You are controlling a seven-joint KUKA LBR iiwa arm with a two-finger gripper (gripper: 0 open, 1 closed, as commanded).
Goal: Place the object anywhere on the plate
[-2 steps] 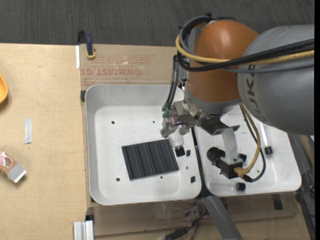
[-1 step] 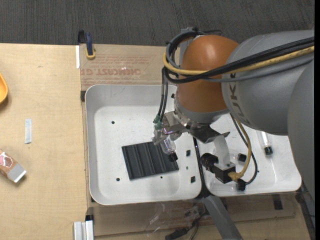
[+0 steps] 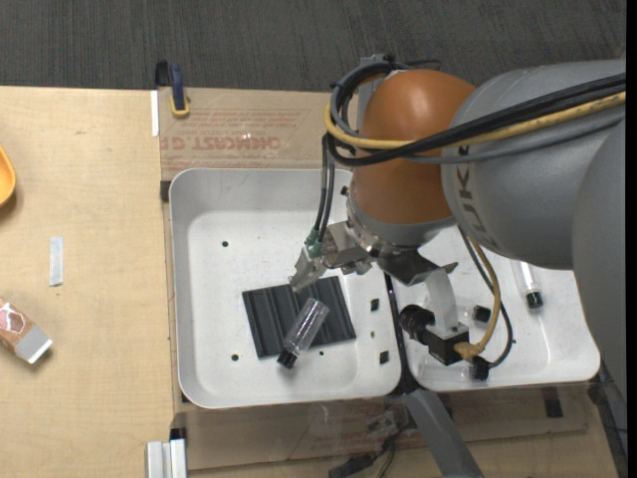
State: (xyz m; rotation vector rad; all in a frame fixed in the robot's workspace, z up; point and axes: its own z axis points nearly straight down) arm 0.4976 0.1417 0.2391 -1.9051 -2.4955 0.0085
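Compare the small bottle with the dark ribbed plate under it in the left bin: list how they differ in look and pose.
The bottle is clear with a dark cap at its lower end; the plate is dark all over. The bottle is a slim cylinder lying on its side; the plate is a flat ribbed rectangle. The bottle rests on top, its cap end reaching the plate's lower edge; the plate lies on the bin floor. Both sit in the left bin, tilted.
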